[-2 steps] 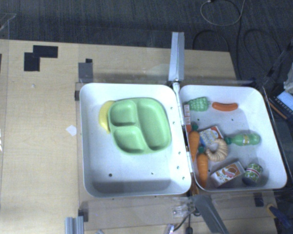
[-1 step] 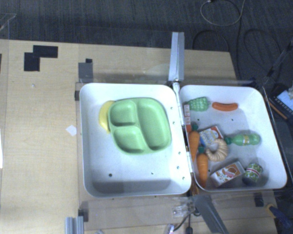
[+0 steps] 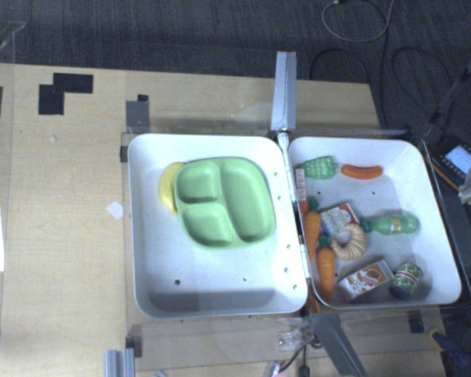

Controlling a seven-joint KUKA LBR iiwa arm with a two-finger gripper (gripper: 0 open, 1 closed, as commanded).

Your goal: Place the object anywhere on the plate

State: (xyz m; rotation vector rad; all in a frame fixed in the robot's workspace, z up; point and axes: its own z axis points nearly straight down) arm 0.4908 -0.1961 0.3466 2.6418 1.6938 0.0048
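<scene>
A green divided plate (image 3: 222, 201) with three compartments lies in the left bin (image 3: 153, 273), toward its far side. A yellow banana-like piece (image 3: 167, 187) pokes out from under the plate's left edge. The right bin (image 3: 424, 187) holds the loose toy food: an orange sausage (image 3: 362, 171), a green corn-like piece (image 3: 320, 166), a green bottle (image 3: 392, 225), a ring-shaped pastry (image 3: 349, 243), two carrots (image 3: 312, 230) (image 3: 326, 271), a small box (image 3: 337, 215), a packet (image 3: 366, 280) and a green can (image 3: 408, 279).
A metal post (image 3: 284, 93) stands behind the wall that divides the bins. Black cables (image 3: 377, 22) lie on the dark floor beyond the bench. A small device (image 3: 460, 162) sits off the right bin's far right corner.
</scene>
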